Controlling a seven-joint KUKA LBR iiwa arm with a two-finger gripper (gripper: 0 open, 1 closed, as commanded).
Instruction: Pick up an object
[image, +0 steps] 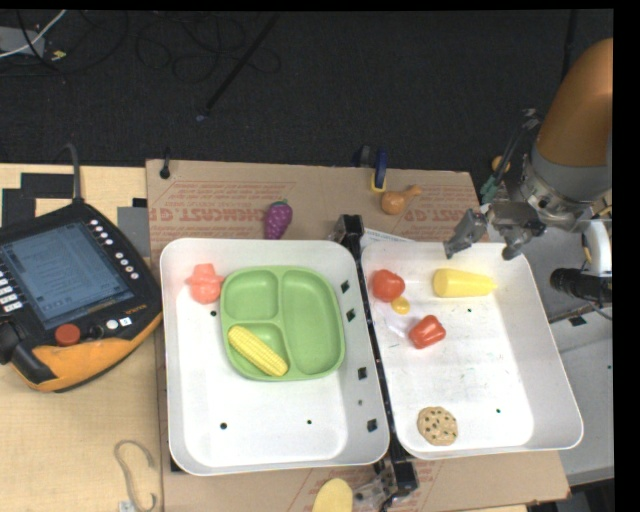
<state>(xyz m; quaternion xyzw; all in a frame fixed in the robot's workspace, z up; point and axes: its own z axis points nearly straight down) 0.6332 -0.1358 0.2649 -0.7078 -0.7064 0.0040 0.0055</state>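
Note:
My gripper (490, 240) hangs open over the back edge of the right bin (520, 400), with nothing between its fingers. Just below it a yellow wedge-shaped piece (463, 283) lies in that bin. Further left in the same bin are a red tomato (387, 285), a small yellow piece (400, 305) and a red pepper (427, 331). A cookie (437, 425) lies near the bin's front edge. The left bin (260, 430) holds a green divided plate (283, 320) with a corn cob (258, 350) on it, and a pink piece (204, 283) beside the plate.
Behind the bins on the cardboard lie a purple grape bunch (278, 217) and an orange-brown toy (398, 200). A tablet controller (65, 285) rests on the bench at the left. A yellow object (332, 495) sits at the front edge below the bins.

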